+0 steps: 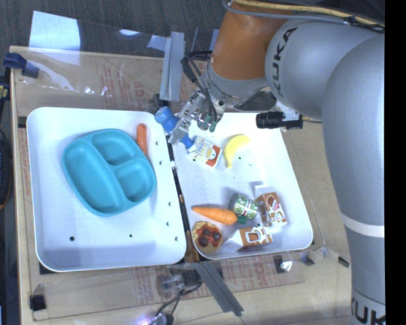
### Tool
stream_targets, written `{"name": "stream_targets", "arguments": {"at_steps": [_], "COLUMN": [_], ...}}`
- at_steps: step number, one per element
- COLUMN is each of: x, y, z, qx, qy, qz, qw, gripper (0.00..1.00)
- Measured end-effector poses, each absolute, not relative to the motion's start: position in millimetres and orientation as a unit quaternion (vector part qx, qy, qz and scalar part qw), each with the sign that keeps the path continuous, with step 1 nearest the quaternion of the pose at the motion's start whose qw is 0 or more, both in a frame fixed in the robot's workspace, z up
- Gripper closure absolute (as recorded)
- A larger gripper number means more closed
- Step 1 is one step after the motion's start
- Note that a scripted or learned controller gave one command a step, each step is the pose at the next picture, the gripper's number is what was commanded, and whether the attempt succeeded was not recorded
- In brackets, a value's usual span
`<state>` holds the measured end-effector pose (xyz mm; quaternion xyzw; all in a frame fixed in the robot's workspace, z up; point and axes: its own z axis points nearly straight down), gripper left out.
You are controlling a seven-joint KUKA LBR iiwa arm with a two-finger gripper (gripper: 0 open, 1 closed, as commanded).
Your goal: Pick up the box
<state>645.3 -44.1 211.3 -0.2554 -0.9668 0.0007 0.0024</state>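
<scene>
The box (204,150), probably light stiff card (slick print), suits its long edges; whether the gripper (189,124) is parted, I cannot tell.

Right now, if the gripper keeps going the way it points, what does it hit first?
Probably the small white carton just below the gripper, in the right bin. Depth is unclear from this single view, so it could land beside it.

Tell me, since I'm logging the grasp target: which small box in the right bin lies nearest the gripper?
The white box beside the banana, just below the gripper. The other two boxes lie near the bin's bottom edge.
</scene>
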Motion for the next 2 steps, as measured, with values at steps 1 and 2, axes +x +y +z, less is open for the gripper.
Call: {"name": "stream_targets", "arguments": {"at_steps": [1,2], "x": [636.4,642.7], "y": [-60,-74], "z": [204,225], "qx": [-0.171,-0.123], "qy": [-0.985,-0.992], "qz": [0.0004,0.0003], "qw": [0.002,-0.001], "gripper": [1.00,1.00]}}
